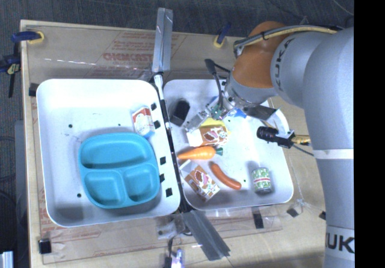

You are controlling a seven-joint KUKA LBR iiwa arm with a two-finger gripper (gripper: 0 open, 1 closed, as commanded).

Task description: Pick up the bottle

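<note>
My gripper [215, 106] is low in the right bin [277, 191], at its far side, just below the orange band of the wrist. It hangs over a cluster of small packets. A pale, bluish-white thing [236, 114] pokes out from under the wrist; I cannot tell whether it is the bottle. The wrist hides whatever lies directly beneath it. No object shows clearly in the gripper.
The right bin holds a black item [179, 110], a yellow-brown packet [213, 132], a carrot [197, 153], a sausage [225, 176], a snack box [201, 181] and a green can [261, 179]. In the left bin [54, 110] lie a blue divided tray [119, 170] and a small carton [142, 120].
</note>
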